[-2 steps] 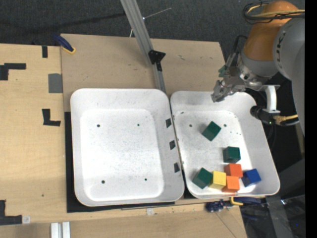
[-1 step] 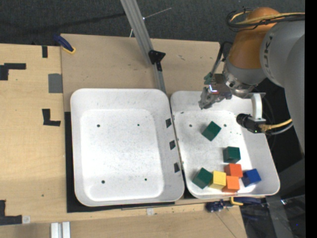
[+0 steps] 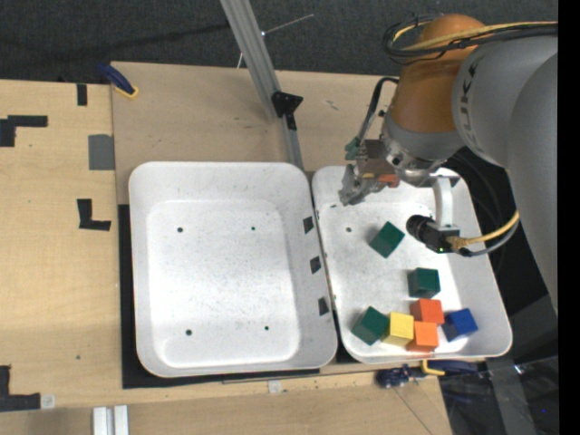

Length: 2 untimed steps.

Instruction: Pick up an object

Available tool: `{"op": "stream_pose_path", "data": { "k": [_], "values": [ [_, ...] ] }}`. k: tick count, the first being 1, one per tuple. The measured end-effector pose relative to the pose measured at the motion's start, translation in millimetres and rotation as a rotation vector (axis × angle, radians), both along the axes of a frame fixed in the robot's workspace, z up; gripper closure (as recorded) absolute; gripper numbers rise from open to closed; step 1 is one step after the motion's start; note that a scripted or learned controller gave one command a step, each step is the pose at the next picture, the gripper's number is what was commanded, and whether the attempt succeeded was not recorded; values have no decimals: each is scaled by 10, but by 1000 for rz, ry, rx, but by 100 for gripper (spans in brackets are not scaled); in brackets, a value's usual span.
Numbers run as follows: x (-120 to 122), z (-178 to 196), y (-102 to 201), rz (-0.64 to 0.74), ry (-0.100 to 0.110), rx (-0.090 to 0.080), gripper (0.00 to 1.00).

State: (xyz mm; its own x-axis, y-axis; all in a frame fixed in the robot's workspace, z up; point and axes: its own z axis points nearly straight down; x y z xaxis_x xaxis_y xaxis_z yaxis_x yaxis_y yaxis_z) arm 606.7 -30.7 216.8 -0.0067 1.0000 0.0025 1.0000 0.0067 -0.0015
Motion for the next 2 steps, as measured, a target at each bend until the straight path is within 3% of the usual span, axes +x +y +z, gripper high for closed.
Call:
{"op": "stream_pose_path", "data": {
  "k": [2],
  "values": [
    [-368,224,1013,1,1,0,100]
  ]
}}
